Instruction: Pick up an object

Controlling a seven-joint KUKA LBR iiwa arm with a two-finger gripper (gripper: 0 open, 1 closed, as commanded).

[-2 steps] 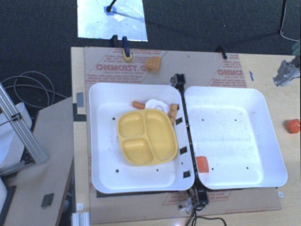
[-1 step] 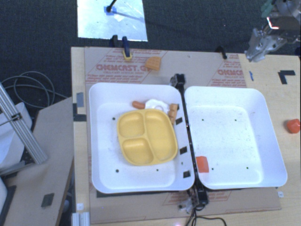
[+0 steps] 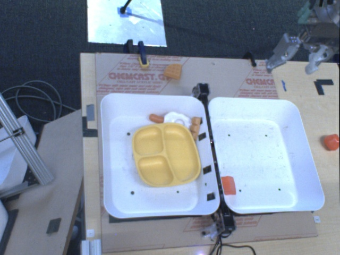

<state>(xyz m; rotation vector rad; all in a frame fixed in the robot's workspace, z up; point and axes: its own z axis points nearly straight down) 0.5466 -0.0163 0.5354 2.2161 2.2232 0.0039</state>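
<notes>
Gripper (image 3: pixel 297 57) fingers spread, holding nothing, above right bin (image 3: pixel 305 126) far rim.

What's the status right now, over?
Pincer open, raised past the right bin's far corner. Nothing held. Yellow divided plate in left bin; orange block in right.

A single camera is sitting above the pale wooden desk (image 3: pixel 159 68) and looking down at a slant; the far edge is lying toward the top of the frame, the near edge toward the bottom; the shallow white plastic left bin (image 3: pixel 119 195) and the shallow white plastic right bin (image 3: pixel 303 158) are filling the middle, side by side and touching; the view is standing far enough off to take in dark carpet beyond the desk; the grey arm's metal gripper (image 3: pixel 298 61) is entering at the upper right corner.
</notes>
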